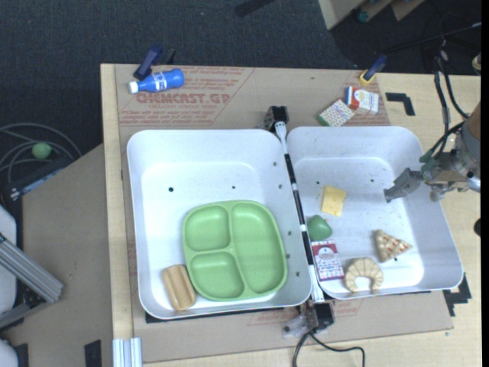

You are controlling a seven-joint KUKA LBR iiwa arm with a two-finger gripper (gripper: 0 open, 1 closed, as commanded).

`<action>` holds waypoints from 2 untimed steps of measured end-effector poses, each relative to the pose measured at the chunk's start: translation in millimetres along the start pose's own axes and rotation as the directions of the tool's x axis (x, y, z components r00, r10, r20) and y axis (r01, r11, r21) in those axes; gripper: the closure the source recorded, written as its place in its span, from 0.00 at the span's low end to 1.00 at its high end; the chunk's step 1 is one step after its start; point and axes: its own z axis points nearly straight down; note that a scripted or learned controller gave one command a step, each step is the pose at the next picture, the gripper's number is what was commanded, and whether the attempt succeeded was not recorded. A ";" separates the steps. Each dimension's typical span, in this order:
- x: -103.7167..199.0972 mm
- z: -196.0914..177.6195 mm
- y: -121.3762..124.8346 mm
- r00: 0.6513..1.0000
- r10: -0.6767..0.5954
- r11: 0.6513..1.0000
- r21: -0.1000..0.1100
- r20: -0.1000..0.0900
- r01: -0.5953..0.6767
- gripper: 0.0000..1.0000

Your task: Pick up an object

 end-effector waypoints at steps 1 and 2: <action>89.1 38.7 -16.4 1.000 -0.002 1.000 0.002 -0.002 0.002 0.00; 88.6 133.3 39.1 1.000 -0.001 1.000 -0.001 0.000 0.001 0.00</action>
